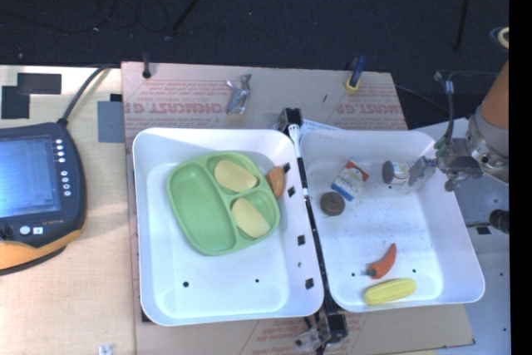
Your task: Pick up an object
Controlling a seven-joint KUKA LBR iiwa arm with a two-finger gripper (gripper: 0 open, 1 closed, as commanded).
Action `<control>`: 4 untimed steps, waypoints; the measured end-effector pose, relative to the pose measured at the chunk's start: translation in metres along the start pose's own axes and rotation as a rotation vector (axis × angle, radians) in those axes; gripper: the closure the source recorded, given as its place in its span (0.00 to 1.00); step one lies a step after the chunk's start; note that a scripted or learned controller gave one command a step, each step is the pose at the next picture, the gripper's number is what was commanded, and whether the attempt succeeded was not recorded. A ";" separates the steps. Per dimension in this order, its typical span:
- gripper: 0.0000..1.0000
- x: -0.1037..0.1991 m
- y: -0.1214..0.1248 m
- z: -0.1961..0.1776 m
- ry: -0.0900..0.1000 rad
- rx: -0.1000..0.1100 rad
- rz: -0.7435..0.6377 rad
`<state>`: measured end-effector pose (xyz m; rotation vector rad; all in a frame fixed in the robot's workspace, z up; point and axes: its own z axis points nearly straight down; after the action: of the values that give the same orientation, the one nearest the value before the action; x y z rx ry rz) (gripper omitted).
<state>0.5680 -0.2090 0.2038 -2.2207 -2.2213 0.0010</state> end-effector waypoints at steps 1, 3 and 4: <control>0.00 0.054 0.034 0.098 -0.001 -0.007 0.000; 0.00 0.124 0.039 0.115 0.000 0.001 0.003; 0.00 0.128 0.010 0.115 0.000 -0.001 0.002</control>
<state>0.5776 -0.0811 0.0889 -2.2231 -2.2191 0.0000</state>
